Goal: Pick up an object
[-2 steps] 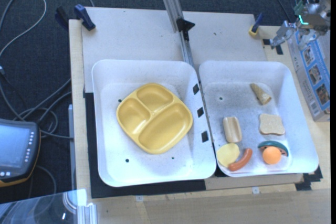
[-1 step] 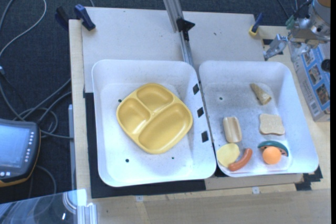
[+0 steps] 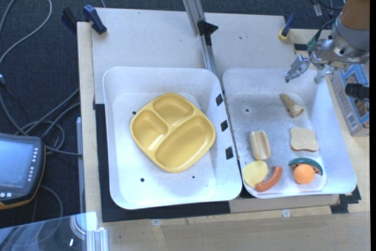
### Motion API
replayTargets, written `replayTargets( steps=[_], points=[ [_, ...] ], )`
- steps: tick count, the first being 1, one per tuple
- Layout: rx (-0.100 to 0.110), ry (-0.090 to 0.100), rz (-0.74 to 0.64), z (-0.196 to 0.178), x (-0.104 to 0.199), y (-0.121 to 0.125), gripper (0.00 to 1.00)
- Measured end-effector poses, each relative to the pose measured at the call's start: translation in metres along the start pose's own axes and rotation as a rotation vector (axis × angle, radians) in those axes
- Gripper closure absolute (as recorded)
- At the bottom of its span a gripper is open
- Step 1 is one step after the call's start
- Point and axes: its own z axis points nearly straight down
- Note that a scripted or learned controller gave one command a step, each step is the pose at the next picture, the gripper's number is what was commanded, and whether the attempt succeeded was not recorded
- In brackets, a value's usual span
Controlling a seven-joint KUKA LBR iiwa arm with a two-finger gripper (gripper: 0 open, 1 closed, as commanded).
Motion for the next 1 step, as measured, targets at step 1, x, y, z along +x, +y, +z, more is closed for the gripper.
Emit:
replayTargets(
  steps=[1],
  points=[
    [0.001, 0.000, 0.000, 0.0624, 0.0004, -0.0058, 0.00]
  ],
)
